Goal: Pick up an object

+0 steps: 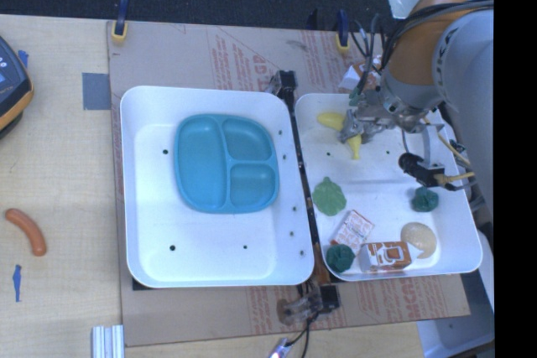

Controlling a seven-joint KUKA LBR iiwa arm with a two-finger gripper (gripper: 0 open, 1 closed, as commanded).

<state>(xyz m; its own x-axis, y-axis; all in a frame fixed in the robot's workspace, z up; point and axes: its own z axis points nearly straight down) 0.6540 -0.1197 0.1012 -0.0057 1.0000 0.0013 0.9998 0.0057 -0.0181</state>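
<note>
the gripper (359, 130) is lowered over the banana (336, 121) at the far end of the right bin (470, 251). finger state cannot be told. the banana could be nudged away if struck off-centre.

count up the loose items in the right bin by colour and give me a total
Green: 3
Yellow: 1
Red and white packet: 1
Brown and white carton: 1
Cream: 1
Total: 7

One fixed overhead view, slanted down, both bins (134, 180) framed
</note>
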